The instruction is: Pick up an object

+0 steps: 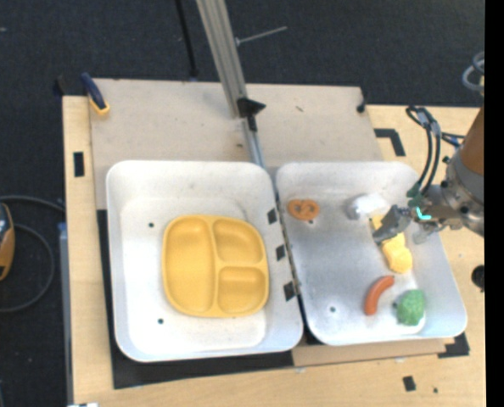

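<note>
The gripper (402, 227) hangs over the right bin (337, 312), its two fingers apart, just above the yellow piece (395, 254). Lower straight so the fingers straddle it, clear of the white cup (366, 205) and sausage (377, 295), then close.

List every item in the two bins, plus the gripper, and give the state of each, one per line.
Yellow three-compartment plastic tray: flat in the left bin, nothing in its compartments.
Small brown pretzel-shaped piece: lying loose in the right bin.
White-grey lump: lying loose.
Yellow block: lying just below the gripper.
Red-orange sausage shape: lying loose.
Green broccoli-like piece: lying loose.
Gripper: low over the yellow block.
</note>
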Robot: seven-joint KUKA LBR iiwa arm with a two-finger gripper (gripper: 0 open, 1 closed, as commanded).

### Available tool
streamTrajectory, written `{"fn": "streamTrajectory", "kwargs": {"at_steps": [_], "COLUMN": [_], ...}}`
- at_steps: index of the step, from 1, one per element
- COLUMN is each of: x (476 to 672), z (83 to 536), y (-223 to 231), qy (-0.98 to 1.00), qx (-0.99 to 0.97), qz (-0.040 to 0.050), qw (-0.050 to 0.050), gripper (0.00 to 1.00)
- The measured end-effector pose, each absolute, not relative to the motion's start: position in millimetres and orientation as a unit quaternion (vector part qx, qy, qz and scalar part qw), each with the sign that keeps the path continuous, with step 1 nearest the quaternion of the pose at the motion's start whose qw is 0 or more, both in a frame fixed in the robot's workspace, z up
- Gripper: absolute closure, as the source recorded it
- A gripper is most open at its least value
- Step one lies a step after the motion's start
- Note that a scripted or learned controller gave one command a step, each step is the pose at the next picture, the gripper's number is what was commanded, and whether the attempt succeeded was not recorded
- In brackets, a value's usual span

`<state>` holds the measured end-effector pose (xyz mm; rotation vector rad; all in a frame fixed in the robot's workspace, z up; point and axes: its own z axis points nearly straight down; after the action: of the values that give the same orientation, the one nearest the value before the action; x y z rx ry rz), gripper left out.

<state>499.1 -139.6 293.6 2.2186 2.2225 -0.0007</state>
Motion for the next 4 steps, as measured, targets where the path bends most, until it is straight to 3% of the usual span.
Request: {"fn": "streamTrajectory", "kwargs": {"at_steps": [1, 3, 4], "x": [499.5, 513.3, 510.5], "z": [294, 197, 154], "y": [-140, -147, -145], "qy": [0.708, 0.707, 0.707], "qx": [0.706, 0.707, 0.707], "qz": [0.0003, -0.0010, -0.0012], "qw": [0.001, 0.000, -0.001], "gripper": [0.00, 0.00, 0.00]}}
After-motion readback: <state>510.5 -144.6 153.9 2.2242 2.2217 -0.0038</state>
